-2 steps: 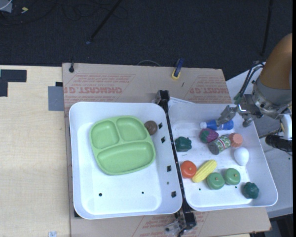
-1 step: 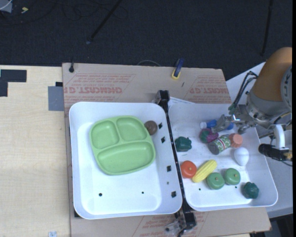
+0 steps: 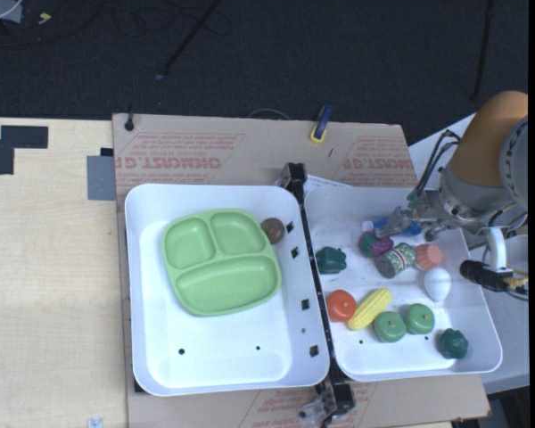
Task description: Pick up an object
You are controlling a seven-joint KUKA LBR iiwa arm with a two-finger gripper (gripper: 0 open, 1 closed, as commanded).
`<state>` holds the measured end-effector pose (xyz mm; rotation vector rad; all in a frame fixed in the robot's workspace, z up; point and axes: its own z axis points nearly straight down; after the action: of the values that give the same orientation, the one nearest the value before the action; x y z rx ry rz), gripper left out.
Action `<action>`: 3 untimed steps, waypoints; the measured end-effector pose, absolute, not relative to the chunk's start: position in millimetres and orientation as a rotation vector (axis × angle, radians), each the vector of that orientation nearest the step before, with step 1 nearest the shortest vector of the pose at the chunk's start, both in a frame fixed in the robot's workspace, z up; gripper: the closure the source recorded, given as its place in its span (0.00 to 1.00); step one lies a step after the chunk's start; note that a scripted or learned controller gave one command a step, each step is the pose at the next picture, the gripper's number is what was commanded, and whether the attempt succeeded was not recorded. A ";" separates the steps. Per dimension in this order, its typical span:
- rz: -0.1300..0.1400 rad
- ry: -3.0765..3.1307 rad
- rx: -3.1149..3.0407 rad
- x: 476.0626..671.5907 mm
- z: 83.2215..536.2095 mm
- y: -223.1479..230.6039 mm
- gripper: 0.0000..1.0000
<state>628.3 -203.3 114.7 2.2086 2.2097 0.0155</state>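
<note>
Noticing first, nearest to the lens, a dark green toy vegetable in the front corner of the right bin, well apart from the jaws. Finding the gripper low over the far half of this bin; not managing to tell the opening of the jaws, nor whether holding anything. Taking the purple and green toy, just beside the jaws toward the left bin, as the likely target. Judging it light, stiff, smooth plastic, probably slippery and rolling easily. Advising a hold across its narrow middle, avoiding the small can lying almost against it.
</note>
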 end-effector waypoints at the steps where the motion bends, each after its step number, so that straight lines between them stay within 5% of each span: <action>1: 0.009 2.213 2.214 626.2 119.5 -203.5 1.00; 3: 0.002 2.219 2.221 617.8 221.3 -209.8 1.00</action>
<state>617.8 -209.8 221.3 2.2208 2.2190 0.0023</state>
